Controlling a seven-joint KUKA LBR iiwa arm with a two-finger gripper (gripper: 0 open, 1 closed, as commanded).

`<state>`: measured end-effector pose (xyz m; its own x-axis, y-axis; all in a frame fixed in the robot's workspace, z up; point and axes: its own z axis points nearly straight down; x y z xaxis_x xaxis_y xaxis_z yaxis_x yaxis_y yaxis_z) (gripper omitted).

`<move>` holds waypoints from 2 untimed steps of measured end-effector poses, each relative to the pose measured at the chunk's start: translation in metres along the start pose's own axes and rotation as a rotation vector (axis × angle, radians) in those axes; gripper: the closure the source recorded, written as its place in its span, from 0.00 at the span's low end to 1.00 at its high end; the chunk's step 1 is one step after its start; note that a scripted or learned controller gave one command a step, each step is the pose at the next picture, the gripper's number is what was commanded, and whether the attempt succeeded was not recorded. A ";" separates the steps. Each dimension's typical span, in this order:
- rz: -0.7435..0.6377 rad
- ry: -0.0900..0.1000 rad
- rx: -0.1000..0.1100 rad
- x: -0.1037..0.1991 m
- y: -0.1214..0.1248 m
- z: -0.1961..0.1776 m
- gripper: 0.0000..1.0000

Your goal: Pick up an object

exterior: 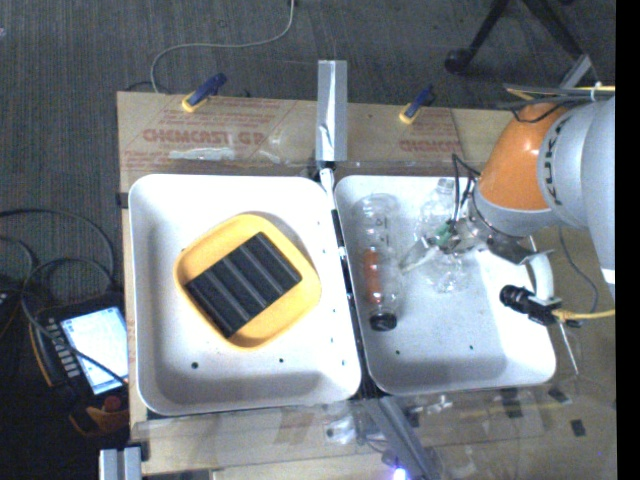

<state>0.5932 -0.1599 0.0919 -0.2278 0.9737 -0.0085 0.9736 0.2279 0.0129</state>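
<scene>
Dark carpet is seen around a plywood bench [200,133] on which two white bins sit side by side. Within the left bin [150,298], a yellow tray with black ribbed insert [248,278] is laid at a tilt near the middle. Along the left wall of the right bin [460,353], a clear plastic bottle [377,258] is laid lengthwise, its dark cap pointing toward the near edge. It is judged light, smooth and easily dented; a grasp across its midsection is advised. Near the bin's far right, the gripper [445,238] is lowered among clear plastic clutter [443,273]; its opening cannot be told.
</scene>
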 end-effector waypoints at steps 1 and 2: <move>-0.022 -0.002 0.002 0.006 0.003 0.000 0.00; -0.024 -0.003 -0.007 0.007 0.007 -0.014 1.00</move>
<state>0.5982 -0.1516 0.1061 -0.2509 0.9679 -0.0117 0.9678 0.2511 0.0201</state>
